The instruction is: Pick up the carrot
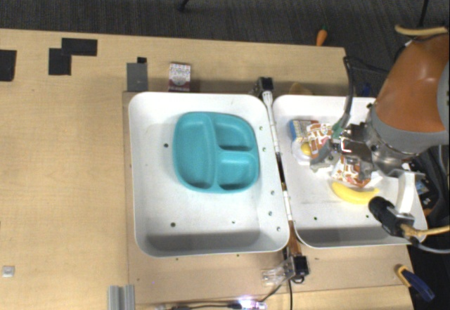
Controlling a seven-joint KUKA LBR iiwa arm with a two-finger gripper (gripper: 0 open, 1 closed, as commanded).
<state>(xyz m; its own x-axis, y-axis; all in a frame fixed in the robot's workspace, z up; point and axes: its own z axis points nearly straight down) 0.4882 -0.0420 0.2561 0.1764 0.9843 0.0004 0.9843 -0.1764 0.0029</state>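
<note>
The arm (415, 91) hides the right bin's (316, 228) right edge. The gripper (346, 154) sits amid jumbled packets (313, 134), and its grip is impossible to tell. The carrot cannot be picked out among them, nor any label read.

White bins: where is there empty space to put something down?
The left shallow white bin has bare floor in front of and left of the turquoise divided plastic plate. The right shallow white bin is bare along its near-left part; it is crowded farther back, where the gripper sits over a yellow banana-shaped toy and packets.
</note>
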